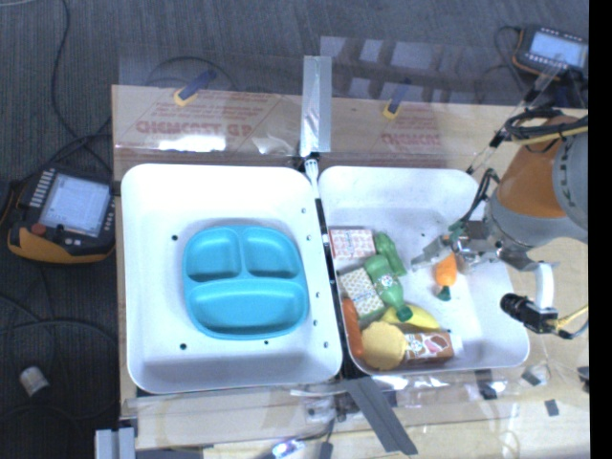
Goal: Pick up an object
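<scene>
My gripper (pixel 449 253) hangs over the middle right of the right bin (pixel 497 338), at the end of the grey arm with its orange band (pixel 524 187). Directly under and touching it in the picture is a small orange carrot-like toy (pixel 446 272) with a green tip (pixel 444 293). I cannot make out whether the toy is held or lies on the bin floor. A pile of toy food fills the bin's left side: a green bottle (pixel 386 265), two patterned boxes (pixel 351 245), a yellow lemon (pixel 381 344), and a brown carton (pixel 426 348).
The left bin (pixel 153 352) holds a blue divided plate (pixel 247 280). A metal divider post (pixel 315 103) stands behind the seam between the bins. A teach pendant (pixel 62 216) lies left of the bench. Cables and a black fitting (pixel 524 309) hang from the arm at right.
</scene>
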You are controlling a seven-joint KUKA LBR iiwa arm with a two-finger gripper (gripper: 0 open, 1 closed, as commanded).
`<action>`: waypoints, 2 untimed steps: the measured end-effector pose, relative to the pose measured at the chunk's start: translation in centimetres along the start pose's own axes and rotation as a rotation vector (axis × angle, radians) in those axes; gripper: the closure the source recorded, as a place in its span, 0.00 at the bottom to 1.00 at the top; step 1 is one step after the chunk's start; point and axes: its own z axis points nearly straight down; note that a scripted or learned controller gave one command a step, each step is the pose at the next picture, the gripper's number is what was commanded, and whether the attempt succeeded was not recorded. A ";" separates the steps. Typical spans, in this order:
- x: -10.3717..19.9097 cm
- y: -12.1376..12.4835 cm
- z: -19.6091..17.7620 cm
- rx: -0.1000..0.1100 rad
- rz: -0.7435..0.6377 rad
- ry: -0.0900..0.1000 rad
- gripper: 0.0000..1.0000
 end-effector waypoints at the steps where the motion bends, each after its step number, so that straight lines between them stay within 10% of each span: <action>1: 0.1 -0.1 -0.7 0.003 0.000 0.001 1.00; 2: 1.9 5.2 -12.2 0.004 0.244 -0.011 1.00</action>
